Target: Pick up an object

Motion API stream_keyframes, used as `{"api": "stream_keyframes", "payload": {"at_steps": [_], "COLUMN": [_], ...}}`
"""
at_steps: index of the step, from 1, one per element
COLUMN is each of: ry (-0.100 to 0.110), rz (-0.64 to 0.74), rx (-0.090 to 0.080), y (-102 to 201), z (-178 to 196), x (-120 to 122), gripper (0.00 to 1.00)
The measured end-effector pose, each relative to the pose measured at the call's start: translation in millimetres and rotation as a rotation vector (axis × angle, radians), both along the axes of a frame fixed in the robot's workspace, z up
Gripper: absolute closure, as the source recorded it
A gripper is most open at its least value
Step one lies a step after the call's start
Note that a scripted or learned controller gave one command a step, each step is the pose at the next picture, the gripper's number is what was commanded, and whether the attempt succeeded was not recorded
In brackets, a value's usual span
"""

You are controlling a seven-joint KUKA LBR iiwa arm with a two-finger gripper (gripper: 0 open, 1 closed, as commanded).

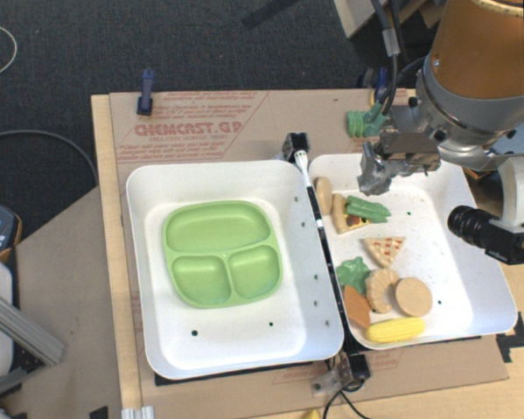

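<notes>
Camera view: end effector (pixel 376 182) hovers (near-touching) over green toy (pixel 367 210).

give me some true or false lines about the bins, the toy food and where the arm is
1. The green tray lies in the left bin. True.
2. The tray has three compartments. True.
3. The corn lies in the left bin. False: it lies in the right bin, near its front edge.
4. The gripper hangs over the left bin. False: it is over the right bin, near its back.
5. The pizza slice sits on the tray. False: it lies on the right bin's floor.
</notes>
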State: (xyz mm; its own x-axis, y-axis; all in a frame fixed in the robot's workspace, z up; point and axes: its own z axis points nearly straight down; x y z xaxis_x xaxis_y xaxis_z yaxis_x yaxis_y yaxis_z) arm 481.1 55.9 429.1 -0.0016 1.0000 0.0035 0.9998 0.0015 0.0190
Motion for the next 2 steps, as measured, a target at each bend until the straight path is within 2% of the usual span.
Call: {"api": "stream_keyframes", "payload": {"at_steps": [1,2], "ry": [0.01,0.031], "rz": [0.007,-0.003], "rx": [0.0,-0.007], "y": [65.0,58.1], "z": [57.3,-56.8], "x": [-1.6,-3.2], "gripper": [1.0,1.0]}}
